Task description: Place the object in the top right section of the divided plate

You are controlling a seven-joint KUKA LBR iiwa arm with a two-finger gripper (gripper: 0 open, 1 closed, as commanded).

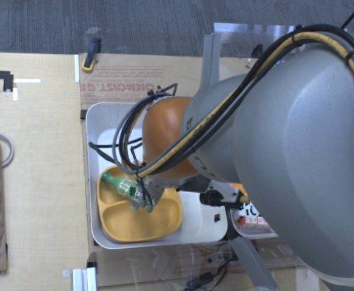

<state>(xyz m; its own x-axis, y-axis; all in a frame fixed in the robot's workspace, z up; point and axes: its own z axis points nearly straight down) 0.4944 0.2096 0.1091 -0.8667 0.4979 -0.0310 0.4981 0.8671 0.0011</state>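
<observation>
Arm point(298, 150): grey bulk nearest the lens, reaching in from the right over the white bin point(93, 162).
Divided plate point(142, 217): yellow, lying in that bin.
Green bottle point(119, 183): tilted over the plate's upper left part.
Gripper point(142, 202): fingers pinching the bottle's end.

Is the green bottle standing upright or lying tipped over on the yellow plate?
Tipped: the green bottle lies slanted on the yellow plate's upper left rim, beside the claw.
</observation>
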